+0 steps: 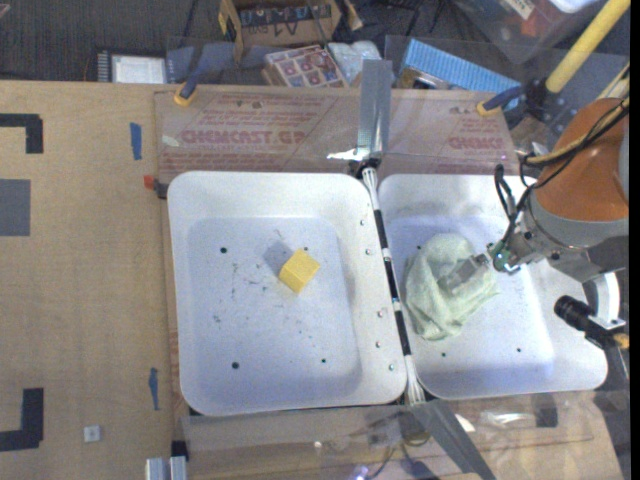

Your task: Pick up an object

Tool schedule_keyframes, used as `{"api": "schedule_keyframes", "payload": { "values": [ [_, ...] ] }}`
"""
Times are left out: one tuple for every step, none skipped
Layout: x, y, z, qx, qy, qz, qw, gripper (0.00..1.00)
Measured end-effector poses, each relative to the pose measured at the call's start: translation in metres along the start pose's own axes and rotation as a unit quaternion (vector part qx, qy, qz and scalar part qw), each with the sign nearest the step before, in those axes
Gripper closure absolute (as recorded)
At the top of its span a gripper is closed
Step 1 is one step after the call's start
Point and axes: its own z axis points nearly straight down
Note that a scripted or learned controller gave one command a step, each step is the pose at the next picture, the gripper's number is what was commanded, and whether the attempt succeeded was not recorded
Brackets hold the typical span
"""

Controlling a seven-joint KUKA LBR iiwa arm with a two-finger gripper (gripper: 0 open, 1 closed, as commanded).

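My pincer (466, 268) sits right on the crumpled pale green cloth (442, 290) in the right bin (570, 363), cloth bunched directly under and just left of it, grip state I cannot tell; the yellow block (299, 270) lies well apart to its left.

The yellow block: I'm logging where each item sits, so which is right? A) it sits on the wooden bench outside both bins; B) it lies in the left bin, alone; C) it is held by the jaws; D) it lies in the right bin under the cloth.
B: the yellow block rests on the floor of the left bin, while the pale green cloth lies in the right bin.
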Motion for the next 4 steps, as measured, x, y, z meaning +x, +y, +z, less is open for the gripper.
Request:
{"api": "schedule_keyframes", "payload": {
  "values": [
    [0.023, -0.042, 0.048, -0.006, -0.006, -0.261, 0.9652, 0.0],
    [0.004, -0.07, 0.048, -0.005, -0.007, -0.427, 0.9042, 0.0],
    [0.058, -0.049, 0.048, -0.004, -0.007, -0.329, 0.9442, 0.0],
    [0.08, -0.044, -0.047, -0.002, -0.003, -0.562, 0.8274, 0.0]
  ]
}}
